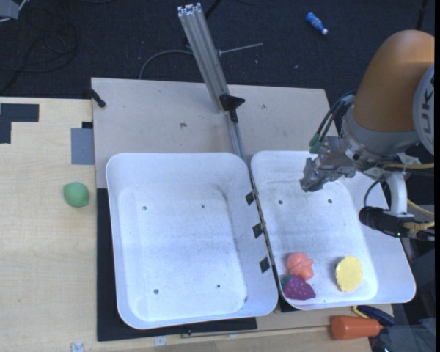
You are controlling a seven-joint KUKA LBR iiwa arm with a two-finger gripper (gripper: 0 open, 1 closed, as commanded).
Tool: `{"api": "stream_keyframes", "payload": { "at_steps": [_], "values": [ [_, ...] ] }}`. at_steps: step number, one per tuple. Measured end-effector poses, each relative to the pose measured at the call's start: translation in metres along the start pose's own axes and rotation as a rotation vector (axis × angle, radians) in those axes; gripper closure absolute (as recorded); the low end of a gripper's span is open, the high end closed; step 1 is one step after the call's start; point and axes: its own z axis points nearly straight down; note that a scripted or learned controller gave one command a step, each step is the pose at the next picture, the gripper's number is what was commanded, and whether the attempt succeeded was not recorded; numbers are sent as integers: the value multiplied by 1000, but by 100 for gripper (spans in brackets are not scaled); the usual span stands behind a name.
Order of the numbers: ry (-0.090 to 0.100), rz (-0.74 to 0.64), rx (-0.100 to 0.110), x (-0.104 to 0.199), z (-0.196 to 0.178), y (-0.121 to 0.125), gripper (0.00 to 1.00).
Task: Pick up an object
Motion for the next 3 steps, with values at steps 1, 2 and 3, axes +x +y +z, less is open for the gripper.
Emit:
{"api": "stream_keyframes", "payload": {
  "at_steps": [1, 2, 3],
  "values": [
    [0, 0, 1, 48, 17, -2, 100],
    [0, 0, 2, 99, 34, -2, 100],
    [-1, 1, 1, 141, 34, 1, 100]
  ]
}}
